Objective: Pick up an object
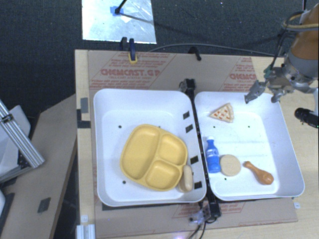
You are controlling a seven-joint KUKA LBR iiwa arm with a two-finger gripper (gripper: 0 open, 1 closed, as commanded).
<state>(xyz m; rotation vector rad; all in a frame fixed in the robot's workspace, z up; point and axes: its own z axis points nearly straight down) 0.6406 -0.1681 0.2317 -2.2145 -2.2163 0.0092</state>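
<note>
My tool (264, 94) above the right bin's (286, 133) far rim, fingers spread, nothing between them.
The right bin holds a pizza slice (222, 113), blue bottle (212, 156), round biscuit (230, 165) and drumstick (258, 172) (all lying apart from my tool).

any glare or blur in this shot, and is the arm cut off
In the camera view: bright glare on the shiny sheet at the top; soft shadows inside the white bins; objects read sharp; the end effector is slightly soft, and the arm is cropped at the right edge.
</note>
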